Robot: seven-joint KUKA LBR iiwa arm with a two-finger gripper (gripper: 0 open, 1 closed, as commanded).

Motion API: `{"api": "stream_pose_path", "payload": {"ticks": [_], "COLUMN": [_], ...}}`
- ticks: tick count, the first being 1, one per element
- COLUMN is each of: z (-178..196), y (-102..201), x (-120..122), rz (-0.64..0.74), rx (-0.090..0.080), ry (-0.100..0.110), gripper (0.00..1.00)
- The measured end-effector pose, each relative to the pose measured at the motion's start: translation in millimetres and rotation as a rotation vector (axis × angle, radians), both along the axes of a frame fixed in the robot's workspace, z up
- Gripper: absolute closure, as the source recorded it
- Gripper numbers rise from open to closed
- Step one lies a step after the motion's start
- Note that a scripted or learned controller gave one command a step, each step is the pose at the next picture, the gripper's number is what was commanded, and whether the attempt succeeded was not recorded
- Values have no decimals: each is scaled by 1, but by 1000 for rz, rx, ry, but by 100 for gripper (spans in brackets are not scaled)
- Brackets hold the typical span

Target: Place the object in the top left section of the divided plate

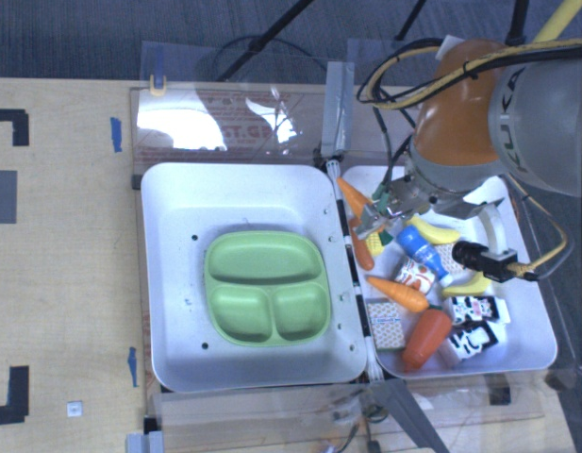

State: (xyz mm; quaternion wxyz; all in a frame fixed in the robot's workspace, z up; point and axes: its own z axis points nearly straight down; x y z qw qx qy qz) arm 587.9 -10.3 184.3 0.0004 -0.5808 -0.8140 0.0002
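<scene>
Your gripper [377, 217] is down in the right bin's [536, 338] clutter hunting a pick; can't tell its grip. Plate [266, 287] waits, bare.

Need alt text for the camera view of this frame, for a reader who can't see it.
The arm's gripper hangs low over the right bin, above a clutter of toy food: carrots, a banana, a small bottle. In the left bin lies a green divided plate, nothing in its sections.
</scene>
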Motion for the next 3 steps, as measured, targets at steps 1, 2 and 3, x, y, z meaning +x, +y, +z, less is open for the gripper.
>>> {"api": "stream_pose_path", "payload": {"ticks": [1, 2, 3], "z": [0, 0, 0], "y": [28, 27, 98], "x": [-75, -75, -109], "rz": [131, 131, -145], "rx": [1, 1, 0], "ry": [1, 1, 4], "gripper": [100, 0, 0]}}
